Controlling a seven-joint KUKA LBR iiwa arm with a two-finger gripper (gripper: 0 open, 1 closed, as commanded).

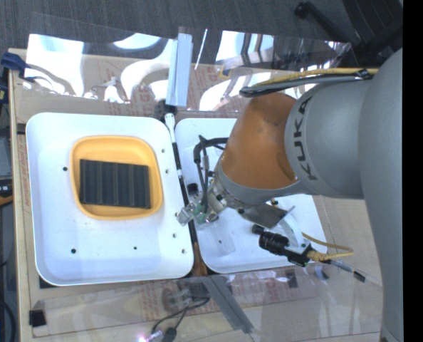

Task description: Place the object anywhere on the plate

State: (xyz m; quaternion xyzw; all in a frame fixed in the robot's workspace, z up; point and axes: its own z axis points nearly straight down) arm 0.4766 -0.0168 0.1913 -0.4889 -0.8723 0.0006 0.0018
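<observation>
We see the claw (197,214) low at the right bin's (229,256) left edge, with the plate (115,152) well apart to its left in the left bin (48,212), but cannot make out the object or its axis.
</observation>
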